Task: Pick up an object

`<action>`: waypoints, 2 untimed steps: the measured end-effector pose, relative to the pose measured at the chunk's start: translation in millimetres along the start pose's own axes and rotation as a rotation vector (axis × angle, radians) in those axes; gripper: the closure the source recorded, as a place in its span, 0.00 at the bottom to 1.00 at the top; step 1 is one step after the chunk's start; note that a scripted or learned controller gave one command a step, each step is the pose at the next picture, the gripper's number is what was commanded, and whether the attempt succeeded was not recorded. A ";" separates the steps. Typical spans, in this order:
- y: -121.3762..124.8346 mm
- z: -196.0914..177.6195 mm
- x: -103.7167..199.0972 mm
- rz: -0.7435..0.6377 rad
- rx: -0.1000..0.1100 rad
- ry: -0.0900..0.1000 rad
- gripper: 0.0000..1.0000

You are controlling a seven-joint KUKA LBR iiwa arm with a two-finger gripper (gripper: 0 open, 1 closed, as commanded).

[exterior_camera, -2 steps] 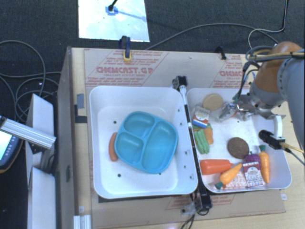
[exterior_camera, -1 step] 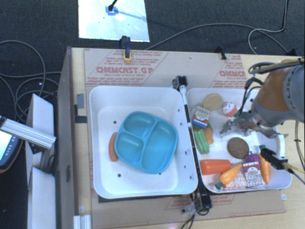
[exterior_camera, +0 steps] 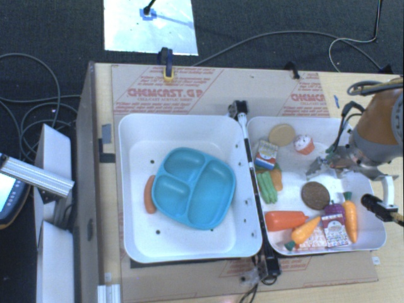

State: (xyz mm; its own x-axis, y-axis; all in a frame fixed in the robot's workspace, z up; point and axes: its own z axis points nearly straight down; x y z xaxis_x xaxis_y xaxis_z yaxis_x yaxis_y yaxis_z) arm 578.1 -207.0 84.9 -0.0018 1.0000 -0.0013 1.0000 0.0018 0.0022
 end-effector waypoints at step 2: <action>54.0 0.8 22.4 -0.001 0.001 0.001 0.00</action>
